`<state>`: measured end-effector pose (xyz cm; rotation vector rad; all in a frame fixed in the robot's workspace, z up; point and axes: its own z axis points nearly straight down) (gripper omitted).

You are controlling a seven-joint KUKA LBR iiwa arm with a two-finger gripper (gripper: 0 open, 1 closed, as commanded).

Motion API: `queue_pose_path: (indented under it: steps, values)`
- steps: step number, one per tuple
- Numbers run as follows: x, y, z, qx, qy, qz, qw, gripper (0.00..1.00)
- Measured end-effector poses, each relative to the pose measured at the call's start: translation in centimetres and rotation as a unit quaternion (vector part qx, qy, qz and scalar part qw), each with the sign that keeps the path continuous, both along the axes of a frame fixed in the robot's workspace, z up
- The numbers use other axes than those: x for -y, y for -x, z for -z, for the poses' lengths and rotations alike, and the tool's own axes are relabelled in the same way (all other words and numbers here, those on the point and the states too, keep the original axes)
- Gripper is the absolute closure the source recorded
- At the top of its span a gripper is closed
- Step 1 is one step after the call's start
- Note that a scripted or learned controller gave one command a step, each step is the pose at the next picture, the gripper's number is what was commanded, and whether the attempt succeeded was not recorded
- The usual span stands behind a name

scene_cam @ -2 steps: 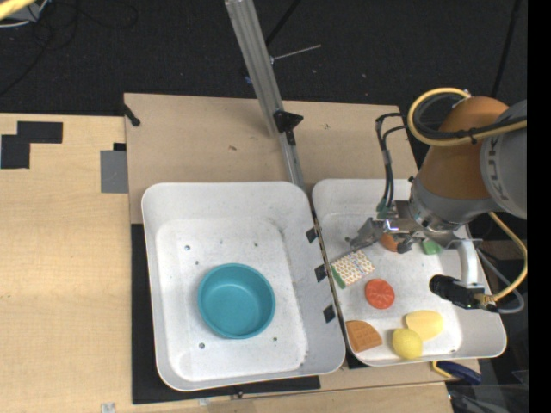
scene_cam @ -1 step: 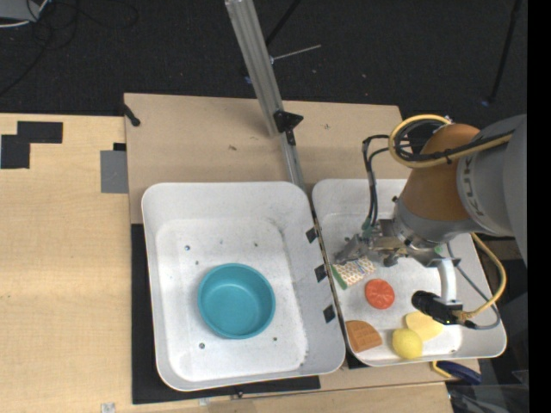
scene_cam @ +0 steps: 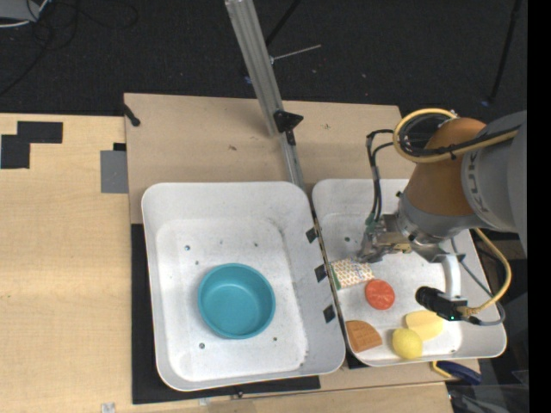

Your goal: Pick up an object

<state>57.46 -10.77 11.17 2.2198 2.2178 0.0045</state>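
The patterned block lies flat at the left edge of the right bin, its long axis running across the view and tilted slightly, up at the left end. The gripper hangs just above its upper right corner, but whether the claw is released or clenched I cannot tell. This looks like the approach step; the next move likely calls for a short descent centred on the block, clear of the red ball just beside it.

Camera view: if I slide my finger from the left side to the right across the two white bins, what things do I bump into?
Teal bowl → patterned block → red ball → yellow lemon
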Motion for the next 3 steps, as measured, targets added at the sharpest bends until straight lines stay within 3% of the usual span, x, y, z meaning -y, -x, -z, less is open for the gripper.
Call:
queue_pose_path:
  steps: [3]
  values:
    - [1.6,-0.9,-15.5,0.0,0.0,0.0,1.0,1.0]
